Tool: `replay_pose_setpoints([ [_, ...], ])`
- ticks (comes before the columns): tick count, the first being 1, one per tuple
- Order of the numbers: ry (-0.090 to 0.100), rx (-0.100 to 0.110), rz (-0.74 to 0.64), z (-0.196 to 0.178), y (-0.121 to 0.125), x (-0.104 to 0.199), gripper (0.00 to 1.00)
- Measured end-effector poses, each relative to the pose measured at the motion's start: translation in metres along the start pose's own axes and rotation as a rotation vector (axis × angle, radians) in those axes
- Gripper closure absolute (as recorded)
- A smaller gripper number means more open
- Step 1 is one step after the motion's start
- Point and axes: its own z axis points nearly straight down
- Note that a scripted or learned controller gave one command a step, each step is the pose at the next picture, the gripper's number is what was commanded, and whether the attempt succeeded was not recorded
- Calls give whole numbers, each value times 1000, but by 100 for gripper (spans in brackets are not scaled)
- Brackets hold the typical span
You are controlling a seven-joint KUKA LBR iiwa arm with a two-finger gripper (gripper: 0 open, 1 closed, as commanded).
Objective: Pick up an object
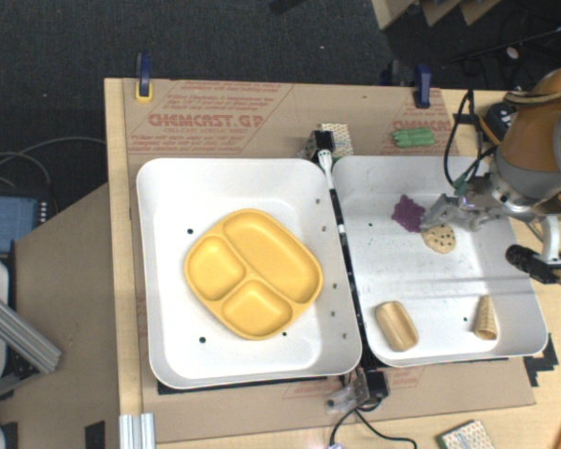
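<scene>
The right white bin [505, 340] holds a purple toy [409, 213], a round speckled cookie [439, 240], a tan bread roll [395, 325] and a small waffle cone [486, 318]. My gripper [446, 215] hangs low over the upper middle of this bin, just above the cookie and right beside the purple toy. The grey arm with its orange band [542, 110] comes in from the right edge. Whether the gripper touches the cookie is hidden by the slanted view.
A yellow three-part plate [252, 273] lies in the left white bin [168, 204]. A green item [413, 138] sits on the bench behind the right bin. Black cables [463, 129] run past the arm. A ridge [341, 251] divides the two bins.
</scene>
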Motion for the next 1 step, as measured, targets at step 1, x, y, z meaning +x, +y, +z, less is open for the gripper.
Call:
replay_pose_setpoints([
  [1, 0, -11, -15, -1, 55, 45, 0],
])
